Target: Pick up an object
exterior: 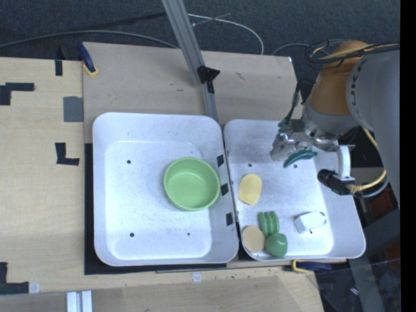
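Presently the jaws [290, 151] hang over the upper part of the right bin [338, 239], near its back wall; whether they are parted or closed cannot be told from this slant, and nothing shows between them. A teal part sits at the tip.

Candidates in the right bin: yellow oval piece [250, 188] lying flat near the left wall, below and left of the jaws, apart from them; green ridged piece [268, 221], tan disc [253, 238] and green ball [276, 244] crowded together at the front edge; small white object [310, 221] toward the front right, on its own. Green bowl [191, 183] sits in the left bin [110, 174], well apart.

Risks, as judged:
- Straight descent from here likely meets bare bin floor, since no object lies directly beneath.
- Yellow piece is low and flat; a close could skid over it.
- Front cluster touches, so a grasp there may nudge neighbours or catch two.
- White object against white floor may be misplaced by the program.
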Available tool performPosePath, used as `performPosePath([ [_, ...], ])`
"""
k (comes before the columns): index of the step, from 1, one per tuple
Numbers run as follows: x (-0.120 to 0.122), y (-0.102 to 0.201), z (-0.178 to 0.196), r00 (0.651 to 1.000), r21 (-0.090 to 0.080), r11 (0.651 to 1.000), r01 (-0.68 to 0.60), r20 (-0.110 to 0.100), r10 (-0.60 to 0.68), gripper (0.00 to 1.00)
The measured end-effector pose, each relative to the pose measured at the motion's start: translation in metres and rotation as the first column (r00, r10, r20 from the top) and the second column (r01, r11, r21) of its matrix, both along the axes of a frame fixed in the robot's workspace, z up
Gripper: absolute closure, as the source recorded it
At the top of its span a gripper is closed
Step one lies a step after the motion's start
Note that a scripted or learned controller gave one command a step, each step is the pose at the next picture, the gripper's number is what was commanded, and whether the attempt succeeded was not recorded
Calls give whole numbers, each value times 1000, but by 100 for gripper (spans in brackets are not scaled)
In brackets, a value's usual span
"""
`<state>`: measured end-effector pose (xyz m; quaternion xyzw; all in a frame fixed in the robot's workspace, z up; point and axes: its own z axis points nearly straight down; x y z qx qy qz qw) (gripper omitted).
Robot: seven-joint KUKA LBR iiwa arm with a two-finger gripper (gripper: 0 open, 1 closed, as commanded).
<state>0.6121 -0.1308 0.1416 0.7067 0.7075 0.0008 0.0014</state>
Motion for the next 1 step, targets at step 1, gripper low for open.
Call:
performPosePath([
  [1, 7, -7, 49, 1000, -1, 1000, 0, 1, 0, 100],
])
